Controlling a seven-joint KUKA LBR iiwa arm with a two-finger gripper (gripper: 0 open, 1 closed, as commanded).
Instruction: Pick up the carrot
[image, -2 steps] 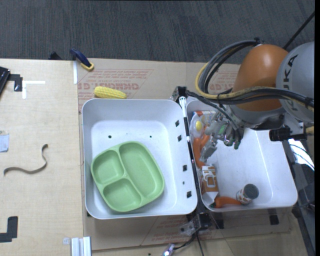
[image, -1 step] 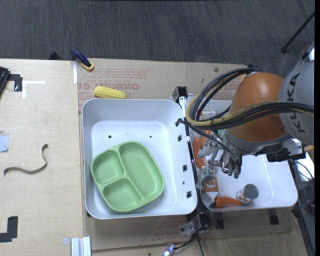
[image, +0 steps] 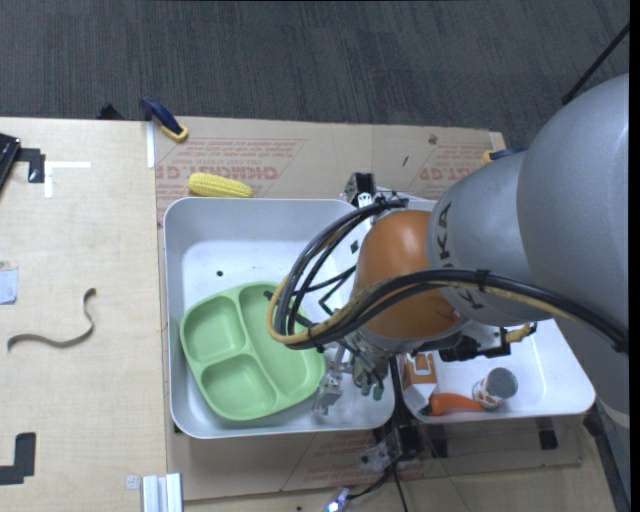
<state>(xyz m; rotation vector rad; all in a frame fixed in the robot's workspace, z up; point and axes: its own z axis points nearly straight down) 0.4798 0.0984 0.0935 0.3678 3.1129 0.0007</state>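
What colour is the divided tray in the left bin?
Light green, clearest in the camera view.

The arm (image: 520, 240) covers much of the right bin (image: 560, 385) and is cut off at the right edge. Right of the gripper (image: 350, 385), the carrot's (image: 455, 404) tip is hidden.

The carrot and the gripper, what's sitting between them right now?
In the camera view, the wall where the two bins meet separates the gripper, over the left bin by the green tray, from the carrot.

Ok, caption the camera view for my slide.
Arm's end effector hangs over the left bin beside a green tray; the carrot lies in the right bin.
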